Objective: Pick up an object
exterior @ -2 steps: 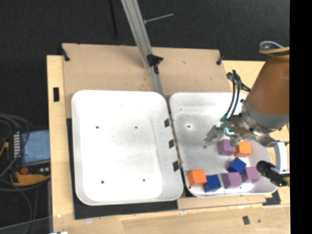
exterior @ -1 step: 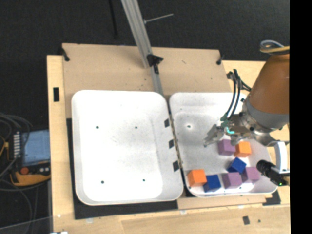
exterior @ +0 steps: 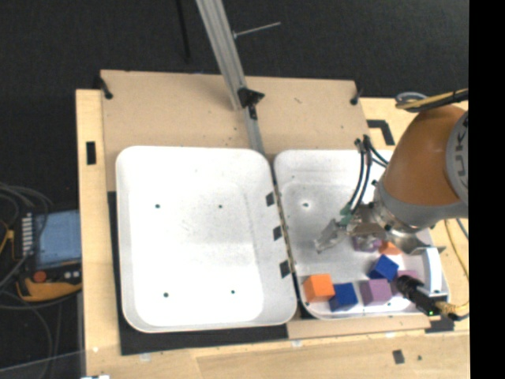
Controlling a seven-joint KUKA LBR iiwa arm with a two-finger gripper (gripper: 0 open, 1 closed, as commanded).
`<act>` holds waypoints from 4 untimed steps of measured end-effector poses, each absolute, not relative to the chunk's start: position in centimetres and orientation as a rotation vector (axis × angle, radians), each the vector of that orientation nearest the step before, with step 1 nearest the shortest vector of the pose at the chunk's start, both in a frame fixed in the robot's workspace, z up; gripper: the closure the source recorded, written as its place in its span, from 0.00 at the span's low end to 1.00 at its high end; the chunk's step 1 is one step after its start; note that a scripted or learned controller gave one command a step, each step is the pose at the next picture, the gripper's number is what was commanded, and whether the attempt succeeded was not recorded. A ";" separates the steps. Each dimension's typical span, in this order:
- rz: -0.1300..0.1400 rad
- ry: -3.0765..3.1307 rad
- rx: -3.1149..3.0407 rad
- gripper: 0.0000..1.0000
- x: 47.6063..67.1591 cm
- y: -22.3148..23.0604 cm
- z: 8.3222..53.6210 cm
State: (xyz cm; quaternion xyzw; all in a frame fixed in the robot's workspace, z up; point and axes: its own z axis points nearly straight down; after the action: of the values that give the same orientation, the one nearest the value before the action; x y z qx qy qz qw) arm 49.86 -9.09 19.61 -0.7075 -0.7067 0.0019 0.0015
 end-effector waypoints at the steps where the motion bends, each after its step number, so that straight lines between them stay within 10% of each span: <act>1: 0.006 -2.217 -2.221 0.00 50.1 -9.8 15.2; 2: 0.004 -2.219 -2.222 0.00 50.1 -9.9 10.0; 3: -0.006 -2.213 -2.237 1.00 50.3 -9.9 11.2; 4: -0.007 -2.230 -2.221 1.00 50.9 -9.1 16.8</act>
State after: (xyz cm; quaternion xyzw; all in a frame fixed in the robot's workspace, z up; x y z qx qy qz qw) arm 50.93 -9.09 16.84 -0.7056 -0.7086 -0.0023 -0.0029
